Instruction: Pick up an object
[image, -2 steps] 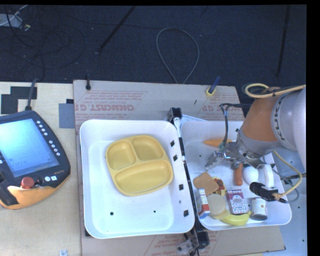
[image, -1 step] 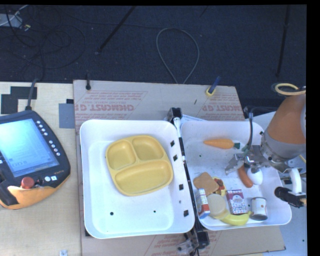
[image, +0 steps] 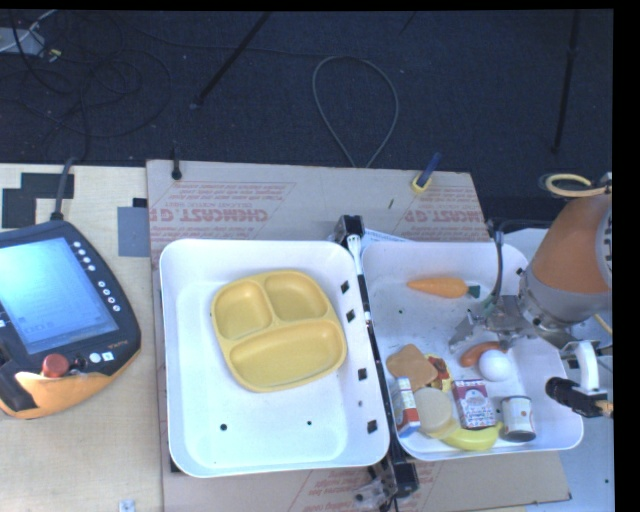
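1. Located gripper low over the right bin — jaw state could not be told.
2. Found egg in that bin, just below the gripper and toward the near rim.
3. Noted carrot up-left, long axis left-right — farther off.
4. Judged egg the likelier pick.

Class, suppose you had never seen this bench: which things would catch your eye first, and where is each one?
The yellow divided plate stands out first, lying alone in the left bin. Next comes the crowded right bin, with an orange carrot near its far side and a white egg, a banana and a small can toward the near side. The grey and orange arm reaches in over that bin's right side.
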